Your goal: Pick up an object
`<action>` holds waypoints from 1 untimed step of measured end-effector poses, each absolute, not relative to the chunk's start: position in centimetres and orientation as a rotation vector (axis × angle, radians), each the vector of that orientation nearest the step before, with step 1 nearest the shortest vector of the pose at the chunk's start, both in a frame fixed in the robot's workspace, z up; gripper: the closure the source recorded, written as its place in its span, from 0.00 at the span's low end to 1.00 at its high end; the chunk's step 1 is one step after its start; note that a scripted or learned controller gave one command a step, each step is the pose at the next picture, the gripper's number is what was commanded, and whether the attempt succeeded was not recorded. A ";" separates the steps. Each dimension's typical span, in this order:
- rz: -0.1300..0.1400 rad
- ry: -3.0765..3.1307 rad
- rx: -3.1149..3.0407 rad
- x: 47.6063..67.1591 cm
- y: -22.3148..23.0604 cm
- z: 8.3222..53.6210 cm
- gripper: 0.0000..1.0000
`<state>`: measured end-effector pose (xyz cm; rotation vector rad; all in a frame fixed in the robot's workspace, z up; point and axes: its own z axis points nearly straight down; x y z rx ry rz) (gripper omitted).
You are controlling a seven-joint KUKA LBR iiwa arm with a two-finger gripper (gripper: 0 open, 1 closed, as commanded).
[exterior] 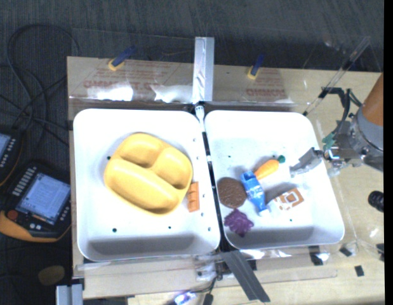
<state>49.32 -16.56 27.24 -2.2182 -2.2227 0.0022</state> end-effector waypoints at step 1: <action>0.004 -2.151 -2.285 54.3 -10.4 15.8 0.00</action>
